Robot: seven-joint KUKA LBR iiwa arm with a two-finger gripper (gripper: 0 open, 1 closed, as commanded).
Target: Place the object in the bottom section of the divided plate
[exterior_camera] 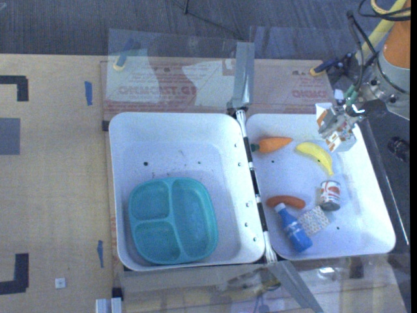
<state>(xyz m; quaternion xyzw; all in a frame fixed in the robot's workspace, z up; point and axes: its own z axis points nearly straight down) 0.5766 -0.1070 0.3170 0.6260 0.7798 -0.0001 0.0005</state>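
Left bin (130, 135) holds the teal divided plate (172, 220), lying flat toward the near side, all three sections bare; right bin (371, 233) holds a carrot (273, 145), a banana (316, 156), a small can (330, 194), a sausage (285, 202), a blue bottle (293, 228) and a patterned packet (314, 220) touching the bottle; the gripper (339, 130) hangs over the right bin's far right corner, near the banana; whether the claw is wide or narrow cannot be told; nothing visibly held.
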